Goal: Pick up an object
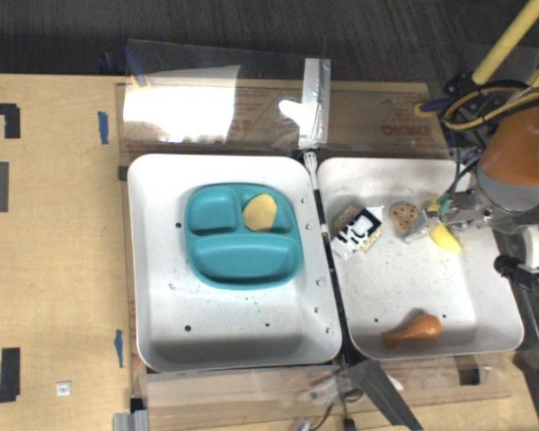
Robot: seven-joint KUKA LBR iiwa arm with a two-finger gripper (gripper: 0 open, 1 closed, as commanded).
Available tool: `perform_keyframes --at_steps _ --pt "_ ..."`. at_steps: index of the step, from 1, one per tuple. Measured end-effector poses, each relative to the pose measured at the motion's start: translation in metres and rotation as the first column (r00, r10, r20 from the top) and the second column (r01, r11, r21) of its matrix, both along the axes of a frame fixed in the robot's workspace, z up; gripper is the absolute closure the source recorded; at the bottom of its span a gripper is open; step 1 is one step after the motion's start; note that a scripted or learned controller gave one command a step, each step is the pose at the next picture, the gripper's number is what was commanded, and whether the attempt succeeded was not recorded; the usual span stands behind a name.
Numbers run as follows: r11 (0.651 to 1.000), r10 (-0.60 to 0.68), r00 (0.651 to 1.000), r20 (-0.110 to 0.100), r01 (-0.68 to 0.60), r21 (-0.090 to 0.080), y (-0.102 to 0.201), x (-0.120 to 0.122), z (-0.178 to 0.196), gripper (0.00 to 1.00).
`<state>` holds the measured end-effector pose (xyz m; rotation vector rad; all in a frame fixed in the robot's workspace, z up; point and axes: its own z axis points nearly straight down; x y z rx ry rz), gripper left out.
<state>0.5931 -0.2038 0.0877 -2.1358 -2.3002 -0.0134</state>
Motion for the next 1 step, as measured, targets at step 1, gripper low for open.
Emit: perform_keyframes --at_steps 1 --pt "0.993 0.118 0.993 -0.004 -0.118 -0.006 0.0433 -0.0008 0.0119 0.0"
